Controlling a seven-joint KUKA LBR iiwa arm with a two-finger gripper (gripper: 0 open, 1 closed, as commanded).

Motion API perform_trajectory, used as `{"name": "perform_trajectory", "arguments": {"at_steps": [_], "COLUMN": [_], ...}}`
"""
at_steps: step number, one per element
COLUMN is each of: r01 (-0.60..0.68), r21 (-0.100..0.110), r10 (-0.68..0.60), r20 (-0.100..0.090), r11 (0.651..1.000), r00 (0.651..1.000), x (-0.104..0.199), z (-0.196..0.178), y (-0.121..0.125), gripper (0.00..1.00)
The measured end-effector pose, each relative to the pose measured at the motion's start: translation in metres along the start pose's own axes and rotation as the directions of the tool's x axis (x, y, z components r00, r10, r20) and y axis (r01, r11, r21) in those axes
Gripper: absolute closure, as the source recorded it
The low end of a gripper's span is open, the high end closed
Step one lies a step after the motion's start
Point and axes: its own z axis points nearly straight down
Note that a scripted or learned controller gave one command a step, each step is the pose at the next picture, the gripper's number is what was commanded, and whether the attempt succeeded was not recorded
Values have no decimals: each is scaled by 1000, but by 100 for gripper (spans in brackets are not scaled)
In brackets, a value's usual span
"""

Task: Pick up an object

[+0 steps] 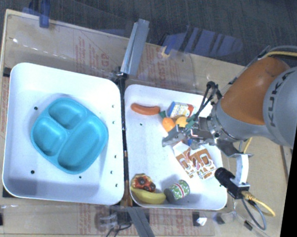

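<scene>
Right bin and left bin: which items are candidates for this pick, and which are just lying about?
Candidates, all in the right bin, where the gripper is:
sausage
orange fruit
small carton
patterned packet
banana
pizza slice
green can

Lying about:
blue divided tray in the left bin

Two bins (8, 121). One blue tray (69, 134). One sausage (145, 109), banana (149, 197), can (178, 190), orange (168, 124), carton (181, 110), packet (196, 162)

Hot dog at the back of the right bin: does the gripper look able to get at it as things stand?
Probably yes. The hot dog lies alone on bare bin floor, nothing over it, and the gripper hovers nearby in the same right bin.
</scene>
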Motion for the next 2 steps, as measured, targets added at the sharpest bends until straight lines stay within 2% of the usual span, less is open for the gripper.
{"name": "perform_trajectory", "arguments": {"at_steps": [1,2], "r01": [0,-9], "r21": [1,-9], "r10": [0,9], "r20": [1,13], "r11": [1000,1000], "r00": [1000,1000], "x": [33,49], "z": [77,128], "y": [5,4], "gripper": [0,0]}}
